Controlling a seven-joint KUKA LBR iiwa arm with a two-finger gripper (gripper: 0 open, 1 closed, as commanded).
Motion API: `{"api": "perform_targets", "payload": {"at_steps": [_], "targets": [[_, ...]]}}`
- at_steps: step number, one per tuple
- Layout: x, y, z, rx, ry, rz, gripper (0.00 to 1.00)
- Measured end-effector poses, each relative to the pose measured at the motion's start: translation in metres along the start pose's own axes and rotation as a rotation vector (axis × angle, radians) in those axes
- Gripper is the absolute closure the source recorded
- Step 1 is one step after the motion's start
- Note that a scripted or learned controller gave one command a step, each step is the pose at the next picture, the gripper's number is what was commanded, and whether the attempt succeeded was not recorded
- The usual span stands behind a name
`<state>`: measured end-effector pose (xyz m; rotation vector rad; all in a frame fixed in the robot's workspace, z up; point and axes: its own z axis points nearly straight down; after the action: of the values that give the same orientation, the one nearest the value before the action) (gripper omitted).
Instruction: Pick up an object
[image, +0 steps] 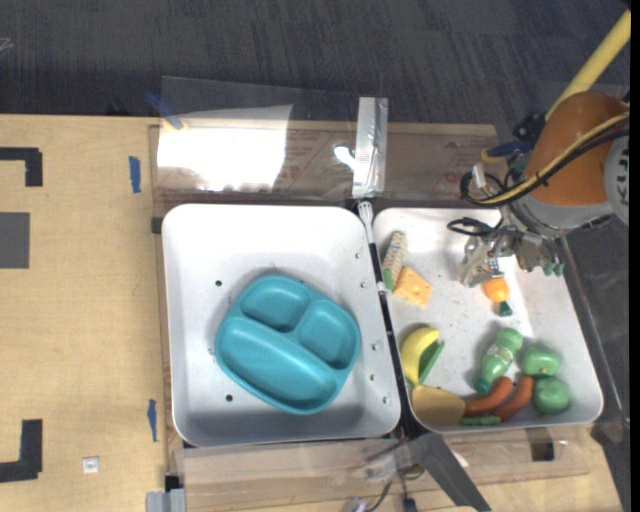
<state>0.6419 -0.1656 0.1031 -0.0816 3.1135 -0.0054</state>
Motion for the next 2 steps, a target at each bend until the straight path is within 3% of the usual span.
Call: {"api": "perform_targets", "payload": {"at_steps": [1, 2], "targets": [[-0.0078, -0.0594, -0.0308, -0.003, 0.014, -0.240, 1.00], [-0.0077, -0.0580, -0.0296, -0.005, 0.015, -0.242, 0.00]]}}
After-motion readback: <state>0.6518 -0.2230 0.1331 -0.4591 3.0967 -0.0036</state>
